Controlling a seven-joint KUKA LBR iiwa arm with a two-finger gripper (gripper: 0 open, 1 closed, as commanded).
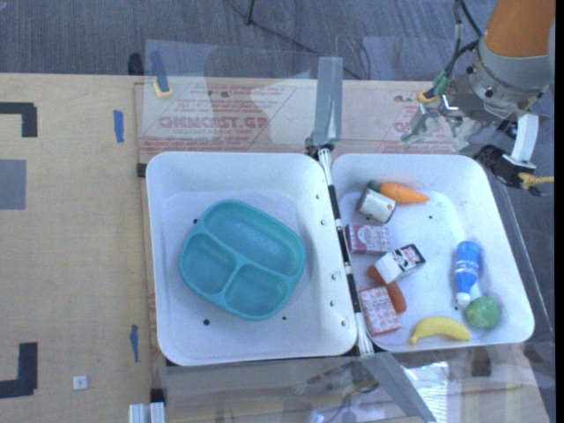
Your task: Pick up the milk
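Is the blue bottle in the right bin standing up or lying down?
Lying down: the blue plastic bottle lies lengthwise on the right white bin's floor, white cap toward the green ball.

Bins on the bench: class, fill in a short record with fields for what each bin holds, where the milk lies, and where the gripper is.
left bin: teal tray
right bin: carrot, can, milk, two pink cartons, sausage, blue bottle, green ball, banana
milk: near the bin's middle, lying tilted, over the sausage's end
gripper: above the bench behind the right bin, apart from the milk
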